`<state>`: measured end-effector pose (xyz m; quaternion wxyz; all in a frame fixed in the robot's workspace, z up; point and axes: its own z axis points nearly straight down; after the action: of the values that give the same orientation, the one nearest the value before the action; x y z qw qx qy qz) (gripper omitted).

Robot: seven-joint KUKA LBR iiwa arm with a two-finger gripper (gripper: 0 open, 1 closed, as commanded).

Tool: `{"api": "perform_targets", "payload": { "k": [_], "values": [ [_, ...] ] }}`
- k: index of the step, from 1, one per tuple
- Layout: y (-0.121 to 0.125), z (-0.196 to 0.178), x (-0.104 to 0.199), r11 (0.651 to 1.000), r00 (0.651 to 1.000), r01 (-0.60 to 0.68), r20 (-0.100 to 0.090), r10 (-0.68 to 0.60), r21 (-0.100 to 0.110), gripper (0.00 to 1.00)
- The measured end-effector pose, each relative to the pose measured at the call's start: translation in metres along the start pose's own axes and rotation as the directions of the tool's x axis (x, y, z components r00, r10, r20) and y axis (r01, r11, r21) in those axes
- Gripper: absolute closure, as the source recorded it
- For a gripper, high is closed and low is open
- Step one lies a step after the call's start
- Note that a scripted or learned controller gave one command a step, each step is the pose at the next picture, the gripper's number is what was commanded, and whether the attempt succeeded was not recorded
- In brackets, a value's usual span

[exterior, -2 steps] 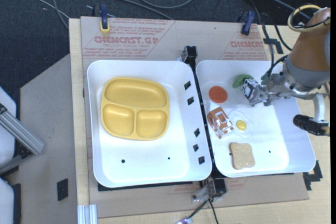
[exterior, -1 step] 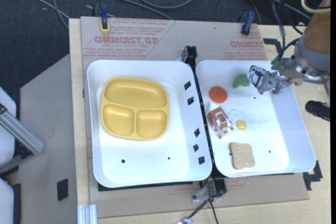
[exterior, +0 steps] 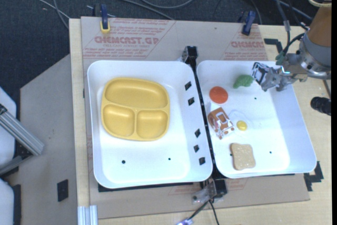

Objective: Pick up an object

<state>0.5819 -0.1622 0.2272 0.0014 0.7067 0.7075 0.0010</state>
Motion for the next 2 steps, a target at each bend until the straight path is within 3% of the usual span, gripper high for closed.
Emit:
{"api": "perform_targets", "payload": {
  "k": [2],
  "values": [
    [0.018,-0.014,0.111,1.000,1.000,0.006,-0.003,-0.006,0.002,1.00]
  ]
}}
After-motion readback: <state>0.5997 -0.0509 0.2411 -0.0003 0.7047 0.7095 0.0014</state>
